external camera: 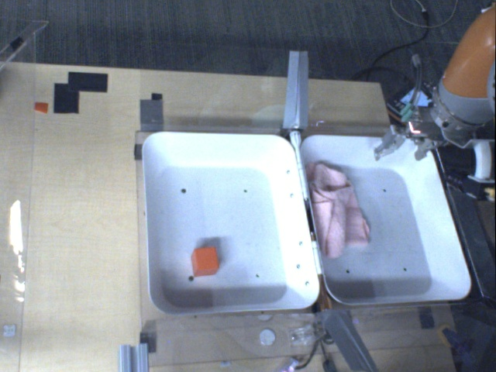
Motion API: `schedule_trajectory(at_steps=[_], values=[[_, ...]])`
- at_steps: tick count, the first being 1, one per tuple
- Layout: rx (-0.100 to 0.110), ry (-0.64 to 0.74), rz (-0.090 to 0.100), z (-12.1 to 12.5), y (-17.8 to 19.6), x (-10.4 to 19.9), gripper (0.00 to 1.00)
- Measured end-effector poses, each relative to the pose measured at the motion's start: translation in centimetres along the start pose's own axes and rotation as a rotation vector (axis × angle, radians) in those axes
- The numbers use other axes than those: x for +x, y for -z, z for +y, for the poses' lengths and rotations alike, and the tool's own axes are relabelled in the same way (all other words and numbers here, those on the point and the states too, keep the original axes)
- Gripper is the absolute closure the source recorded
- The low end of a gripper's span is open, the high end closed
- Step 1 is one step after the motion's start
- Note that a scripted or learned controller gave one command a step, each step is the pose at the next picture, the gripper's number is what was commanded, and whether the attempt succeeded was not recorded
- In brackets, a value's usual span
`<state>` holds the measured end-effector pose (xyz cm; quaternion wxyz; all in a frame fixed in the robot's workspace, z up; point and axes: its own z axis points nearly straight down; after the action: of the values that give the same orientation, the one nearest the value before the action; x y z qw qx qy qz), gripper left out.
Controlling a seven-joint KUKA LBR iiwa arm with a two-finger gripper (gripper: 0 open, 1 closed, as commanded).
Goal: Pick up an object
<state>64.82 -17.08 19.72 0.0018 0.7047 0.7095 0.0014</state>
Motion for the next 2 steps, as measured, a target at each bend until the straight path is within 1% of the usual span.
schedule_trajectory(at_steps=[1, 2], values=[[0.000, 0.037, 0.001, 2.1, -9.6, 6.7, 0.00], [-0.008, 0.180, -0.001, -4.5, -10.7, 7.9, 0.00]])
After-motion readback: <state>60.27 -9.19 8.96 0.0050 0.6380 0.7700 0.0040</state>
